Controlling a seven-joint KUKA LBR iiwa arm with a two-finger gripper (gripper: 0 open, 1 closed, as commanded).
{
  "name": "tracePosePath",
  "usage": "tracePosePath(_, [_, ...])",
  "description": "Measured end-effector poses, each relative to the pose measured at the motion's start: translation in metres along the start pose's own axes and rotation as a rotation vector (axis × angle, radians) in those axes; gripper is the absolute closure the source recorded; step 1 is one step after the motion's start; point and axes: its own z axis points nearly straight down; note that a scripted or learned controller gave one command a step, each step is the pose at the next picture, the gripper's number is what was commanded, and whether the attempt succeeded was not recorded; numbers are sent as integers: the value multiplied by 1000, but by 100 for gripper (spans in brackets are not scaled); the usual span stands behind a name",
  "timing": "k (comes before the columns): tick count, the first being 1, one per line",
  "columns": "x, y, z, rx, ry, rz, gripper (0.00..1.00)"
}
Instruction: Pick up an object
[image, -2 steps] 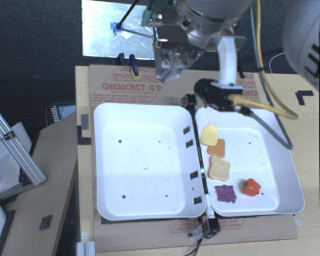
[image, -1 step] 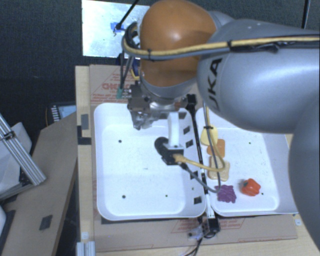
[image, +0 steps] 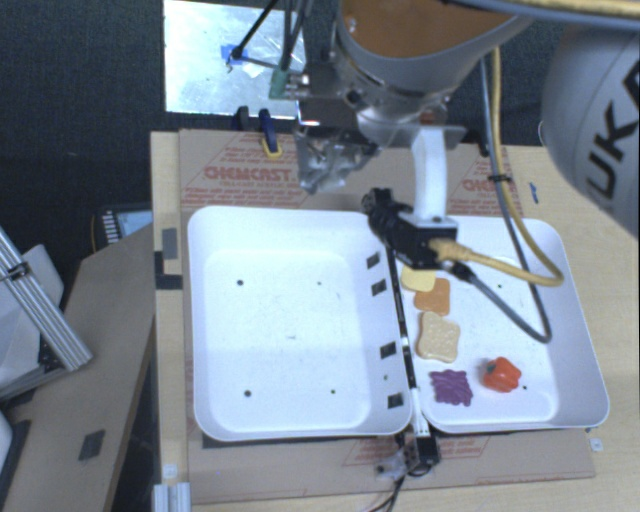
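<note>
The right bin (image: 560, 300) holds several small toy foods in a column near its left wall: a yellow piece (image: 417, 280), an orange slab (image: 433, 297), a slice of toast (image: 438, 338), a purple grape cluster (image: 451, 387) and a red-orange pepper (image: 502, 374). My gripper (image: 326, 172) hangs high over the cardboard just behind the back rim of the left bin (image: 200, 300), well away from the foods. A black block (image: 405, 238) on a white bracket, with a yellow cable, hangs from the wrist over the divider, partly covering the yellow piece.
Both bins rest on a cardboard sheet (image: 240, 170) on the bench. A yellow cable (image: 510, 265) and a black cable (image: 520, 310) loop over the right bin. Aluminium framing (image: 40, 310) stands at the left. Black clips (image: 385, 320) line the divider.
</note>
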Motion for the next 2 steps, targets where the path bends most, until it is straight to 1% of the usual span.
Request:
tracePosePath(1, [0,-29,-19,15,-7,0,100])
tracePosePath(2, [-2,-33,167,34,-17,4,100])
